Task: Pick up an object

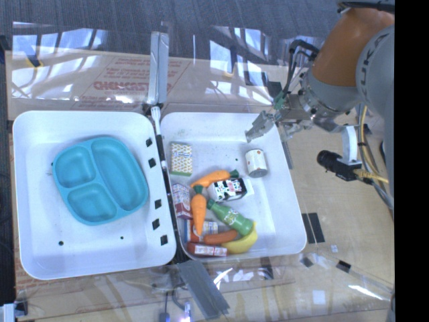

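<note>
My gripper (260, 127) hangs over the back right part of the right bin (285, 200), just behind a small white can (255, 162), with nothing seen in it. Toy food lies in a pile in the bin's middle and front: a carrot (199, 210), an orange piece (213, 177), a cow-patterned carton (228, 188), a green bottle (228, 215), a banana (241, 241) and a red sausage (219, 237). A checkered box (181, 158) lies apart at the bin's back left.
The left bin (33, 233) holds a blue divided plate (99, 180). A divider with black clips (158, 180) separates the bins. Small packets (181, 200) lie along the right bin's left wall. The arm's orange band (342, 42) stands at the upper right.
</note>
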Tool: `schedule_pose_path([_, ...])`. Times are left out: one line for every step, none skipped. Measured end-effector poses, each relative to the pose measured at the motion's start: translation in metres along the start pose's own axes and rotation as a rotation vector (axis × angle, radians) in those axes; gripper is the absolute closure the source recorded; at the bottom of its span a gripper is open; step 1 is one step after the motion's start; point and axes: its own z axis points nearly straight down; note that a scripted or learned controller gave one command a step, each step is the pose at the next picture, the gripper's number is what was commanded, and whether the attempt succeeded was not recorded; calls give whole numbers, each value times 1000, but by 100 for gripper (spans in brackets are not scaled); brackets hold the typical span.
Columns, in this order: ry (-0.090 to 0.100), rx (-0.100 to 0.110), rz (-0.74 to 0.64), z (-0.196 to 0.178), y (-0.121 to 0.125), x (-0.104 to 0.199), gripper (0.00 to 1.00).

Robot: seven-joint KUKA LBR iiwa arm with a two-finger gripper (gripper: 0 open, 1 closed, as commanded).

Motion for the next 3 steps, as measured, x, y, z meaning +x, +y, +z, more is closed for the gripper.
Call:
schedule_pose_path([1, 1, 45, 113, -15, -27, 0])
schedule_pose_path([-10, -34, 259, 148, 32, 2, 0])
schedule_pose_path([-8, -31, 252, 139, 33, 4, 100])
